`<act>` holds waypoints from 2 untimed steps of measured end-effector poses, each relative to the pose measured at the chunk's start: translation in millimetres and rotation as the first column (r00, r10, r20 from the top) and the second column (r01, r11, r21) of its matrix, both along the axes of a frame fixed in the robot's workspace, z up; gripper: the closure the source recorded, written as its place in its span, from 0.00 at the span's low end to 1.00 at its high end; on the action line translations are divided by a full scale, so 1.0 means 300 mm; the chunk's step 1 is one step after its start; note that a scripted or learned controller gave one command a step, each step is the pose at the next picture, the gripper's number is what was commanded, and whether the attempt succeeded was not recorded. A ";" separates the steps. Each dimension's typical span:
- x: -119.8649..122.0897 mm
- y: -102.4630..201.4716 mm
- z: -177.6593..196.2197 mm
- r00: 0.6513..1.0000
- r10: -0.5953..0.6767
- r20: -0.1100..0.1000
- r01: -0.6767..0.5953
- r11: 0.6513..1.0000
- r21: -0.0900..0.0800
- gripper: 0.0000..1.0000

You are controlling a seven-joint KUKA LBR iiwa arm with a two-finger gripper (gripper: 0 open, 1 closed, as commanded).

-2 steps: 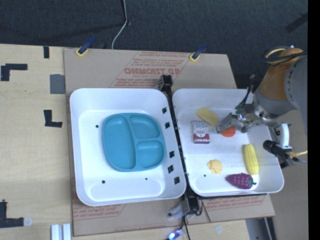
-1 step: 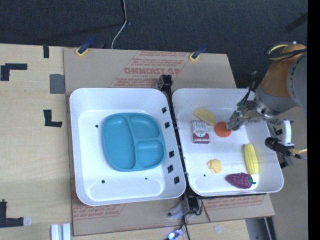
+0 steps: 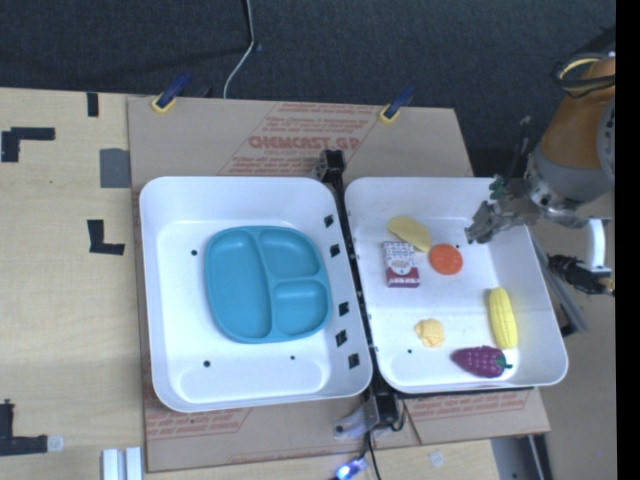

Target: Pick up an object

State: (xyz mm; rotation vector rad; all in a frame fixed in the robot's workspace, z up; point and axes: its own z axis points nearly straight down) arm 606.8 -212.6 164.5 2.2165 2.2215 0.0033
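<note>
Camera view looks down at a slant on a table [image 3: 60, 298] that carries two shallow white bins side by side on a sheet of brown cardboard [image 3: 290, 138]. Lying flat in the left bin [image 3: 170, 368] is a blue divided plate [image 3: 267, 283], roughly centred there. Several small objects are spread about the right bin [image 3: 530, 268]. A pale yellow piece [image 3: 409, 232] lies toward the far side, and just beside it, on the near side, sits a small red and white box [image 3: 401, 265]. An orange ball [image 3: 446, 260] rests to the right of the box, near it but apart. Farther toward the near right, a yellow corn cob [image 3: 502, 317] lies lengthwise close to the bin's right wall, and a purple bunch of grapes [image 3: 481, 361] lies just below it near the front corner. A small yellow-orange lump [image 3: 430, 333] sits left of the corn, well apart from the box. Reaching in from the right, the grey arm [image 3: 570, 173] with its orange band [image 3: 578, 128] brings the end effector [image 3: 482, 226] over the far right part of the right bin, up and to the right of the orange ball and not touching it as far as can be seen. Whether the end effector is apart or together cannot be told, since it appears small and dark, and nothing is seen held in it. Two blue and yellow clamps [image 3: 170, 93] grip the cardboard's far edge.
</note>
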 end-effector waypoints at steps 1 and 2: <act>-0.007 -0.004 0.144 1.000 -0.001 -0.001 0.001 1.000 0.000 1.00; -0.005 -0.002 0.251 1.000 -0.001 -0.003 0.001 1.000 0.000 1.00</act>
